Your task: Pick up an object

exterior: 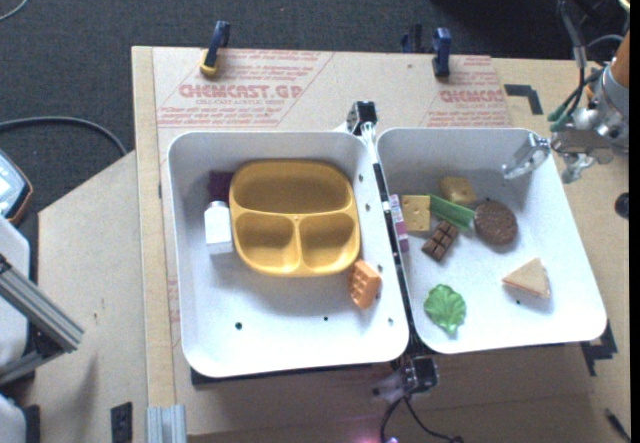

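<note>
the gripper [540,156] hangs over the right bin's [585,271] upper right corner, fingers apart, nothing between them. below it in that bin lie a brown cookie [495,224], a chocolate bar [439,240], a cheese block [416,213], a green stick [453,211], a leaf [445,308] and a wedge [527,279]. the left bin [190,261] holds a yellow tray [295,216], a white bottle [218,228] touching its left side and an orange block [365,283] at its lower right corner.

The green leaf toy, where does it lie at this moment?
The green leaf toy lies in the right bin, near its front edge, below the chocolate piece and left of the wedge.
</note>
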Tool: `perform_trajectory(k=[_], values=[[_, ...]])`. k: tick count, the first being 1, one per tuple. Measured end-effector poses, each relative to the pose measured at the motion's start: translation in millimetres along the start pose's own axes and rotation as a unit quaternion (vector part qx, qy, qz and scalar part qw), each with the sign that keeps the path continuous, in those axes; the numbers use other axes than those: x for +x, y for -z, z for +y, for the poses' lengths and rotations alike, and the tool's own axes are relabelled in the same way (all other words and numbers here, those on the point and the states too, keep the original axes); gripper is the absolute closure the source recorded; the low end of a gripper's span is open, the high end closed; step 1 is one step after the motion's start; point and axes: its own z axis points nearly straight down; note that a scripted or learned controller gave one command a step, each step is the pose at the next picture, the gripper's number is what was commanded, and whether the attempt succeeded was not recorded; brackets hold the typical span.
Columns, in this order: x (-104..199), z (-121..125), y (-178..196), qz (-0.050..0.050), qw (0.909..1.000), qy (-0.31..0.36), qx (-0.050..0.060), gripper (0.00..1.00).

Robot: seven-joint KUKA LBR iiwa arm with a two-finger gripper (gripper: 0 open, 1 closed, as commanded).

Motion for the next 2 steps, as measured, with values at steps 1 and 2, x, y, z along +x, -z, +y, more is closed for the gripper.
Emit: perform_trajectory(k=[1, 2], values=[[0, 2, 7, -0.001, 1.0000, 0.002, -0.006, 0.00], [-6, 5, -39, 0.000, 1.0000, 0.001, -0.003, 0.00]])
